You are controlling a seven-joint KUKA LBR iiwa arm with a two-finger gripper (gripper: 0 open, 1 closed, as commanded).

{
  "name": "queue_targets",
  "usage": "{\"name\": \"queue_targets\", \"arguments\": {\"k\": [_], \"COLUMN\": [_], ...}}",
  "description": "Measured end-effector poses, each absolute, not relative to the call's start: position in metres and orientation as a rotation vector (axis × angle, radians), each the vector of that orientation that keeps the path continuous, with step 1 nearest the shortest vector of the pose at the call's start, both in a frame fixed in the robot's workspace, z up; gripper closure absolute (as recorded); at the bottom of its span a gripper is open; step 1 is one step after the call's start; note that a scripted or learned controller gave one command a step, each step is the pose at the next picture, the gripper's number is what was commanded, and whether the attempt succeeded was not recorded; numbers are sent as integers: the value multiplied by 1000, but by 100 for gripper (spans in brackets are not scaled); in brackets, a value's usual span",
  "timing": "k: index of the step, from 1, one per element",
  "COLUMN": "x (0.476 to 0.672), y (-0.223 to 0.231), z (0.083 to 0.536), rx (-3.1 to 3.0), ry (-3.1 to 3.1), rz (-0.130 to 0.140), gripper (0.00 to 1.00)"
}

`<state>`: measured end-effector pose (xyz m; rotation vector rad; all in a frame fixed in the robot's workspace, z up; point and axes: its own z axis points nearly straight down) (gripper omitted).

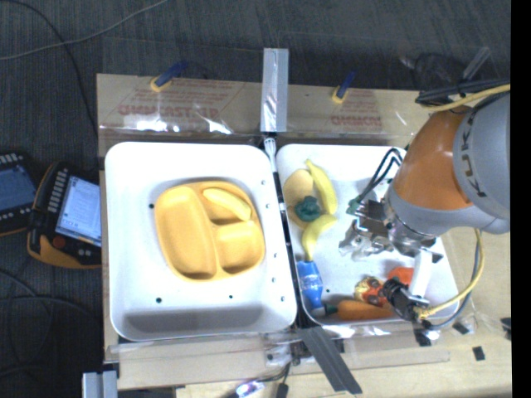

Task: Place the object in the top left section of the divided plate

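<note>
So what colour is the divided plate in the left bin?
Yellow: the divided plate shows plainly in the camera view, sitting in the white left bin.

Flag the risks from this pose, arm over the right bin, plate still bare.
1. The gripper hangs over bare bin floor, apart from the bananas and the carrot, so a close here may catch nothing.
2. The items crowd the right bin's walls, so a descent could hit the rim.
3. The divided plate sits tilted, so its top left section is easy to misjudge.

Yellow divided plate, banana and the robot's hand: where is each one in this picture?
Yellow divided plate point(189, 237): overhead camera view, its large left section.
Banana point(323, 191): overhead camera view, middle of its curve.
Hand point(362, 232): overhead camera view, between its fingertips.
</note>
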<state>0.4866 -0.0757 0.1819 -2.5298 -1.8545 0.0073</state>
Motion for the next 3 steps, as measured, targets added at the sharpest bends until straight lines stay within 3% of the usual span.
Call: {"name": "queue_targets", "arguments": {"k": [1,2,3], "x": [541,592,634], "y": [-43,53,93], "z": [204,229,183], "rx": [-2594,-2647,-2451], "ry": [-1768,-1692,-1971], "rz": [7,8,9], "gripper": [100,100,100]}}
